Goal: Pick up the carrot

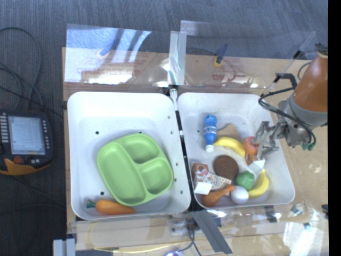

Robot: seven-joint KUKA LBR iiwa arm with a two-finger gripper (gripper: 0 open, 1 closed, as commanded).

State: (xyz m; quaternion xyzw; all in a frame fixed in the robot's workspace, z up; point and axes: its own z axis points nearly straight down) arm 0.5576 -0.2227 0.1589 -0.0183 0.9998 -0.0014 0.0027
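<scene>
1. The two white bins, of smooth shallow plastic with rounded corners, sit side by side on the bench; the left bin [80, 159] holds few things, the right bin [282, 188] is crowded.
2. The arm [314, 89], grey with a glossy orange band, reaches in from the right and hangs over the right bin's right side.
3. The green plate [134, 168], a moulded tray with three wells, lies tilted in the middle of the left bin.
4. The gripper [265, 141] is metal and angular, and it hovers among the toys in the right bin, close to a small red-orange piece [250, 145] beside the yellow banana [230, 144]. Its fingers look spread apart with nothing between them.
5. The carrot [113, 207], a smooth orange taper with a dark green stub at its left end, lies flat at the near edge of the left bin, just beside the plate's near rim.
6. Smaller items in the right bin: a blue and white bottle [210, 129], a round brown disc [226, 166], a green ball [245, 180] and a white egg [240, 194].
7. Judged from this, the task is at its reach stage: the gripper is in the wrong bin, well apart from the carrot.
8. The next move calls for lifting clear, crossing the divider to the left bin's near edge, and coming down with fingers across the carrot's thick middle, keeping off the plate rim and bin wall.
</scene>
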